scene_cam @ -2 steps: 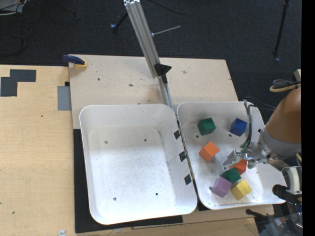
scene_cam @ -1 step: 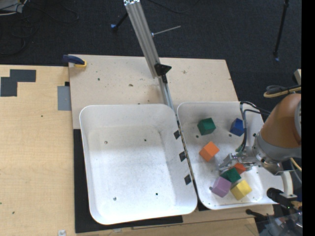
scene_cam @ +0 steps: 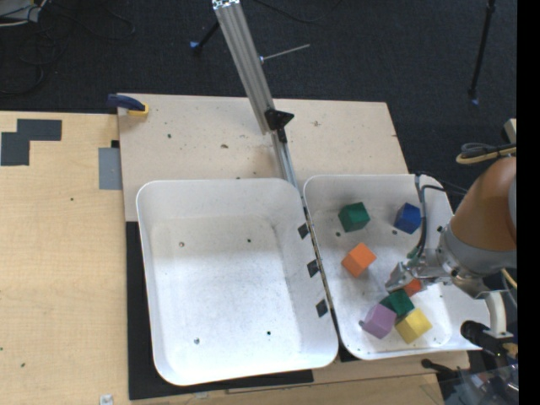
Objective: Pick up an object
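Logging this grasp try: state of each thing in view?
Gripper: low in right bin, over dark green cube.
Green cube: loose.
Blue cube: loose.
Orange cube: loose.
Purple cube: touching dark green cube.
Yellow cube: beside it.

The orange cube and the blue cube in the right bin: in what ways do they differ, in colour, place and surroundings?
The orange cube lies near the middle of the right bin, while the blue cube lies farther back, nearer the arm side. The orange cube appears slightly larger than the blue cube, though it is also nearer the camera. The gripper is closer to the orange cube than to the blue cube. Both stand alone, touching no other block.
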